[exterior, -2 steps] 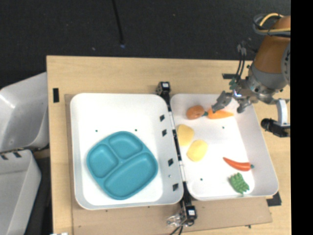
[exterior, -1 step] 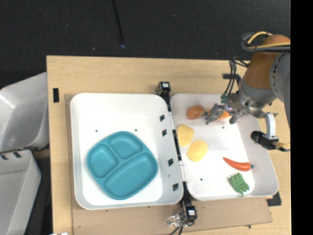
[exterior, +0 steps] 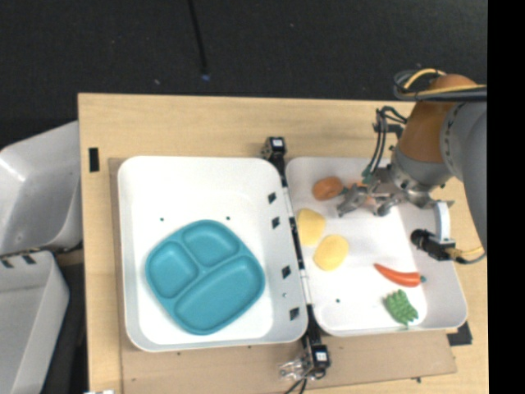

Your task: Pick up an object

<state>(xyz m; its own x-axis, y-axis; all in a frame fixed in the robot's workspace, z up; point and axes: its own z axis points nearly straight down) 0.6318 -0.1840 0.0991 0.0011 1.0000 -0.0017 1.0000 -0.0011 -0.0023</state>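
Surface (exterior: 98, 130): light wood, bearing two white bins side by side.

Left bin (exterior: 139, 179): one teal divided plate (exterior: 205, 276) with three compartments, lying toward the near left.

Right bin (exterior: 443, 294), five items, near to far:
- one green leafy piece (exterior: 401, 308), near right corner;
- one red-orange chili pepper (exterior: 399, 276), just beyond it;
- one round yellow piece (exterior: 330, 252), mid-bin toward the left;
- one paler yellow piece (exterior: 309, 226), just beside it, against the left wall;
- one brown-orange rounded piece (exterior: 327, 189), far left.

Claw (exterior: 367, 197): one, low over the far part of the right bin, just right of the brown-orange piece, fingers spread apart, nothing between them.

Arm (exterior: 431, 142): one, grey with orange band, at far right.
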